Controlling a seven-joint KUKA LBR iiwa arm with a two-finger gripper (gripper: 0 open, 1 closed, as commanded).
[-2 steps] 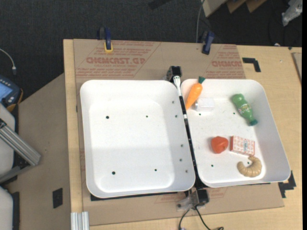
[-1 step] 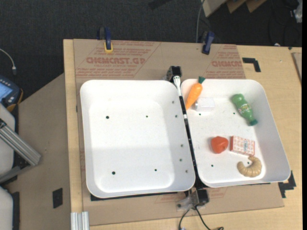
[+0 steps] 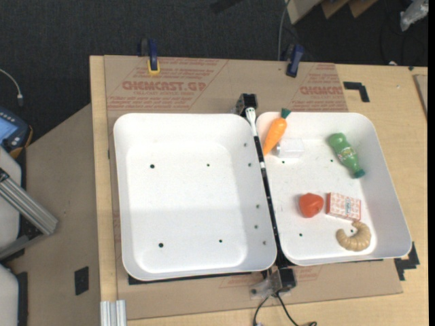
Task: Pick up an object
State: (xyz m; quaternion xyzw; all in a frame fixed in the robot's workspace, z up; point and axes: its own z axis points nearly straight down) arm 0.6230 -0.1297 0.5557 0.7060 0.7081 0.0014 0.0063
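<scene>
The right bin holds several objects. An orange toy carrot with a green top lies at its back left, beside a small white block. A green bottle lies tilted toward the back right. Near the front sit a red rounded piece, a pink and white patterned box next to it, and a tan curved croissant-like piece at the front.
The left bin stands beside the right one, with a black divider strip between them. Both rest on a cardboard sheet held by two blue clamps at the back edge. Cables run off the front.
</scene>
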